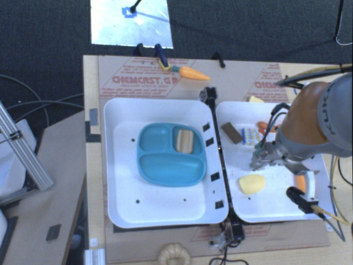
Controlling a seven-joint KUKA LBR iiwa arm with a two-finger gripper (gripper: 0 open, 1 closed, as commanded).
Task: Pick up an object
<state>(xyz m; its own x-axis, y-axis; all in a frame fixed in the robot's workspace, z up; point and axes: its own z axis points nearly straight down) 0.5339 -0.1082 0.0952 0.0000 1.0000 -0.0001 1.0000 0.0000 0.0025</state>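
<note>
That rounded pale-yellow lump [251, 184] just below the gripper [259, 163] looks light, slippery; grip its middle.

claw [259, 162] fingers: hidden under wrist | arm [325, 115]: cut by right edge

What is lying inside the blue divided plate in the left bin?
The blue divided plate holds one tan block in its upper right compartment. The other compartments show bare blue. What lies under the block is covered.
</note>
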